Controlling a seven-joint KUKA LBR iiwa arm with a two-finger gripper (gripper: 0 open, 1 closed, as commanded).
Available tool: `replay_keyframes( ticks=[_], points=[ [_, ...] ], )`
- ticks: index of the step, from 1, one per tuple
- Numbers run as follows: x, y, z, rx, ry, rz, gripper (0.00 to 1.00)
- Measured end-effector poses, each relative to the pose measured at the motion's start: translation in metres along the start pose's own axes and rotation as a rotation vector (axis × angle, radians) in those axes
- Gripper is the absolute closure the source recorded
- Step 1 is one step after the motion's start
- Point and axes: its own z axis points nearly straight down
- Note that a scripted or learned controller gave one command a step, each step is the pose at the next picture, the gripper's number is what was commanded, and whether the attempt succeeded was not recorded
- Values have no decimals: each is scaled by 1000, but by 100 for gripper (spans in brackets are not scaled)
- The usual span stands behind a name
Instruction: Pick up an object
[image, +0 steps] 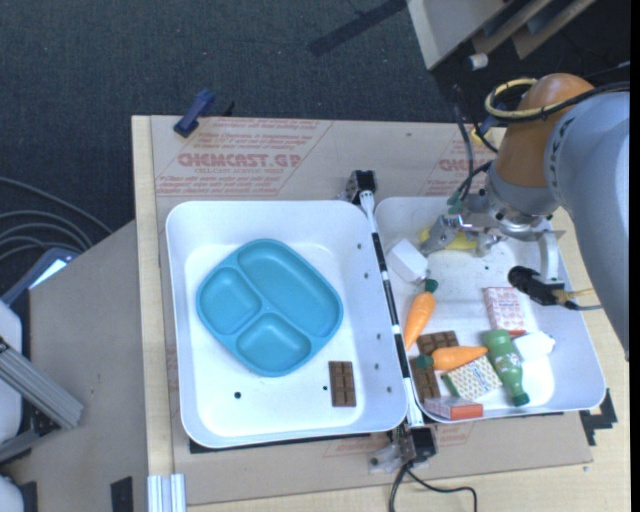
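Landmark: right bin (580, 385), white, on the tabletop (250, 150); places below are given against it.
Arm: grey with orange band (525, 145), reaching in over the bin's far end.
End effector (470, 228): low over the far left corner of the bin; cannot tell whether it is wide, narrow or carrying anything, the wrist hides it.
Candidate objects: white block (407, 262) at the bin's left wall, just beside the end effector; carrot (419, 315) along the left wall; second carrot (458, 356), chocolate bar (432, 358), green bottle (508, 367) and pink packet (504, 308) clustered toward the near end.
Outside the bin: blue divided plate (268, 305) and a small chocolate bar (342, 383) in the left bin (190, 225).
Progress: early, by my reading. Everything visible lies on a bin floor; nothing looks lifted.
Left to do: a secure grasp, then a lift clear.
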Motion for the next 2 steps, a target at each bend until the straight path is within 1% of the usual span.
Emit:
replay_keyframes(
  ticks=[1,2],
  points=[
    [-54,-81,0,-7,0,1,0],
    [-39,-150,1,-7,1,1,0]
  ],
)
